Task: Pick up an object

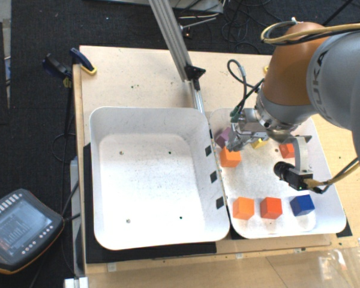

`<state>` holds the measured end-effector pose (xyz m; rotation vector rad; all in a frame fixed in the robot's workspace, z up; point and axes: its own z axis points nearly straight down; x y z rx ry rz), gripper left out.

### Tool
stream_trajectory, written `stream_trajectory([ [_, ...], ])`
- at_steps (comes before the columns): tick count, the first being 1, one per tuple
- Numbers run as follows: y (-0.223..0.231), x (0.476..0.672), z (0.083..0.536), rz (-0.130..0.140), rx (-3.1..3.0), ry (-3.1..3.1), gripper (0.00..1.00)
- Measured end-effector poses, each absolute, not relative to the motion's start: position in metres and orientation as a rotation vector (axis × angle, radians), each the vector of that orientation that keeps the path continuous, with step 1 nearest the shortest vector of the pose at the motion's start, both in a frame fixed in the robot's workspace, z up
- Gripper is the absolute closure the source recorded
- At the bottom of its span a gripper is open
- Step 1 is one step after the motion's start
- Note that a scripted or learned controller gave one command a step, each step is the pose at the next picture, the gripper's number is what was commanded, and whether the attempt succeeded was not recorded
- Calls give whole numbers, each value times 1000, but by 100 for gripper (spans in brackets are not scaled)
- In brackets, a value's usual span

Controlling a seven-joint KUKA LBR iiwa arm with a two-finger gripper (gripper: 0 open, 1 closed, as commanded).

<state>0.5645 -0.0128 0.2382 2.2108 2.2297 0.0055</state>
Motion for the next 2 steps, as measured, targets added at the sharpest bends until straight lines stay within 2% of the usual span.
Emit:
stream_trajectory([
  [2,87,614,252,6,2212,2228,100],
])
